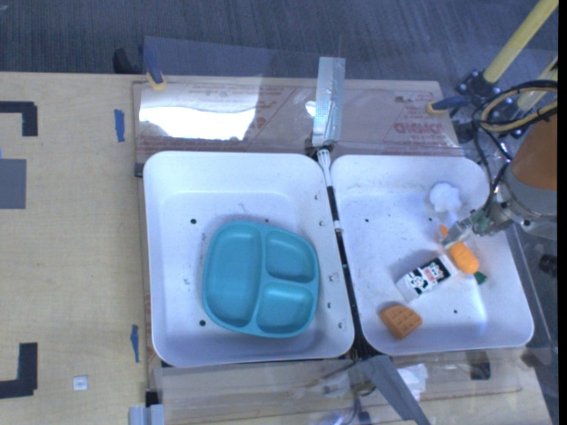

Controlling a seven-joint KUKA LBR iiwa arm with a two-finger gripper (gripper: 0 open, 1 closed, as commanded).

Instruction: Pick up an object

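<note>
The right bin [505, 321] holds several small objects. A white lump [443, 195] lies near its back right. An orange carrot-like toy [462, 258] with a green end rests by the right wall. Next to it lies a black-and-white carton [423, 278], tilted. A tan waffle-like piece [400, 320] sits toward the front. My gripper [465, 228] reaches in from the right edge, low over the bin, between the white lump and the orange toy. Its tip is just above the orange toy; whether it touches is unclear.
The left bin [168, 326] holds a teal divided plate [261, 277]. A ridge where the two bin walls meet [337, 246] separates the bins. A clear panel and a metal post [329, 100] stand behind them. Cables and a yellow pole [523, 34] crowd the back right.
</note>
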